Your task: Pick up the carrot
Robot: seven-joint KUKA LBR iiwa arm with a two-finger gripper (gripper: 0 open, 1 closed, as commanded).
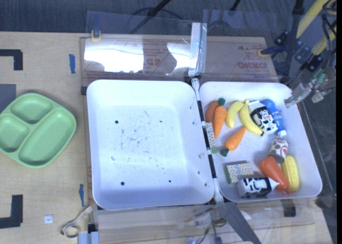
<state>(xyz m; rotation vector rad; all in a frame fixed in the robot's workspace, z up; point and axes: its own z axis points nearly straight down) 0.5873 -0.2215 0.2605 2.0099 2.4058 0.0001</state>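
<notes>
The right bin (312, 155) holds several orange carrots. One carrot (219, 119) with a green top lies near the bin's left wall, beside a rounder orange piece (211, 111). Another small carrot (234, 138) lies slanted in the middle, its green end pointing down-left. A thicker carrot (273, 170) lies at the lower right, next to a yellow corn cob (291, 171). My gripper (298, 95) hangs at the bin's upper right rim, well apart from all the carrots, with nothing seen in it.
Two bananas (243, 116), a blue bottle (270, 113), a black-and-white cow toy (256, 185) and a small box (238, 170) share the right bin. The left bin (144, 141) is beside it. A green divided plate (35, 130) sits on the bench at far left.
</notes>
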